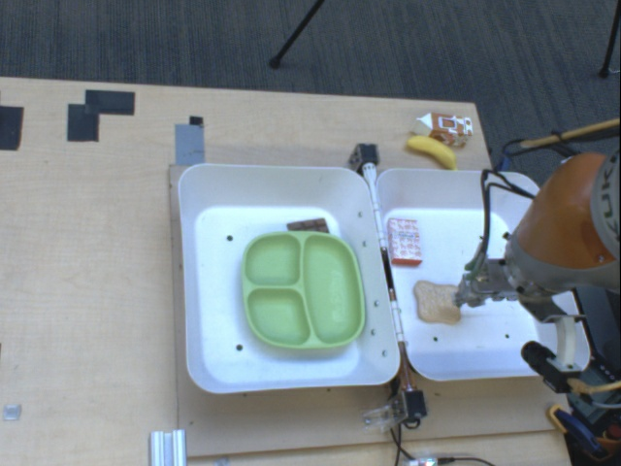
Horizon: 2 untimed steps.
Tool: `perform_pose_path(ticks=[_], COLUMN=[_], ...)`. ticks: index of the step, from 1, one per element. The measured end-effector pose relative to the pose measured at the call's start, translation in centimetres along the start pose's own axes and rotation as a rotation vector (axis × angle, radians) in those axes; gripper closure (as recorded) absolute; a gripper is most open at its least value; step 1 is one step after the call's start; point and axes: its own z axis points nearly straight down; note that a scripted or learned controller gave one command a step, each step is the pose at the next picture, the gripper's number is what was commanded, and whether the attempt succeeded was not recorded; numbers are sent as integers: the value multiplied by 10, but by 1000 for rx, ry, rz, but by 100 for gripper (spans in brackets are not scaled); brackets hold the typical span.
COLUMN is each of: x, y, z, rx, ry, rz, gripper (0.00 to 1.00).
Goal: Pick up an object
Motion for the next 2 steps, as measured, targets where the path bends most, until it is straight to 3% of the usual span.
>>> perform_pose_path(ticks=[1,2], x=[0,1], y=[0,2], z=[0,-10], rx=[0,-3], ry=[0,1], rz=[0,-2], gripper=[0,100])
